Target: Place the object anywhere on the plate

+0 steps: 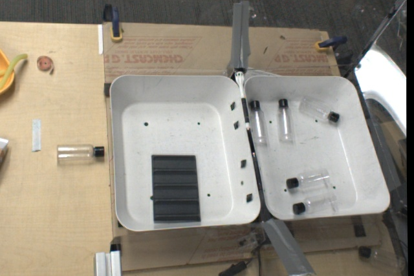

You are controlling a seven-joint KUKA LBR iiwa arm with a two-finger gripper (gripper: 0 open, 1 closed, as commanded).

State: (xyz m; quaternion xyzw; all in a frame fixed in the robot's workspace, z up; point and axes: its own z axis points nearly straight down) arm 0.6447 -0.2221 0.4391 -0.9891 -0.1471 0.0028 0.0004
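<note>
Five clear, black-capped vials are lying loose in the right bin, mostly apart, so I'm judging any one pickable. The black ribbed plate is lying flat, lower middle of the left bin, nothing on it yet.

At the left edge of the frame, an orange bowl is cut off, as is a pale object lower down. The clear vials in the right bin nearly vanish against the white; their outlines are faint. A white shape, perhaps the arm, runs off the upper right.
</note>
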